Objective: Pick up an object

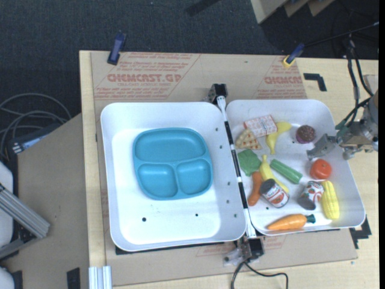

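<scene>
1. So far nothing has been lifted — every toy food item lies loose in the right bin (343, 161); no single target is marked out.
2. Nearest the end effector (320, 145) is a red tomato (320, 169), just below it, and a dark round piece (305, 133) sits just to its left. Judged by closeness alone, one of these is the likely pick.
3. Further out in the same bin: a yellow corn cob (330, 200), an orange carrot (291, 222), a small can (274, 193), a green vegetable piece (286, 171), a banana (276, 135) and a pizza slice (247, 139).
4. The end effector sits at the bin's right side, at the tip of the arm — too small and dark to tell whether it is released or clenched, and nothing is seen in it.
5. The left bin (117, 125) holds a blue divided plate (172, 162); both bins rest on the worktop (180, 71).
6. Left to do, by my reading: descend, close, lift — the whole pick.
</scene>
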You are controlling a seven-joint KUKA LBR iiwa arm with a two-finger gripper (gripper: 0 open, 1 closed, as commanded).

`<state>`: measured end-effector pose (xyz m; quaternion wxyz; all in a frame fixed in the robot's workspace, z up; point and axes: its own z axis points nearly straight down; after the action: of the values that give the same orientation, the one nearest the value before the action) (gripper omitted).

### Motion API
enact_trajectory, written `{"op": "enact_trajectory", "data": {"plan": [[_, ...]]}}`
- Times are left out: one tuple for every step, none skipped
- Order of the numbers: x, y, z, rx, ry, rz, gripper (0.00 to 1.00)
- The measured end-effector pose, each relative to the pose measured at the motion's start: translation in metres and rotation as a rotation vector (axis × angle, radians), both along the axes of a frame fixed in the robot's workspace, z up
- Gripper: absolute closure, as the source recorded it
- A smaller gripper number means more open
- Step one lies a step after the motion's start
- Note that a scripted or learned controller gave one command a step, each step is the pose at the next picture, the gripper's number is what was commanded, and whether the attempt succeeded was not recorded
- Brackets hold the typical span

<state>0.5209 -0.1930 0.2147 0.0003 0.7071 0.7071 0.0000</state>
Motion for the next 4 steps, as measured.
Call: {"op": "enact_trajectory", "data": {"plan": [[-0.005, 0.041, -0.13, 0.0, 0.0, 0.001, 0.0], [0.037, 0.017, -0.131, 0.019, 0.007, 0.009, 0.0], [0.038, 0.012, -0.121, 0.007, 0.002, 0.006, 1.0], [0.06, 0.078, -0.129, 0.001, -0.001, 0.001, 1.0]]}}
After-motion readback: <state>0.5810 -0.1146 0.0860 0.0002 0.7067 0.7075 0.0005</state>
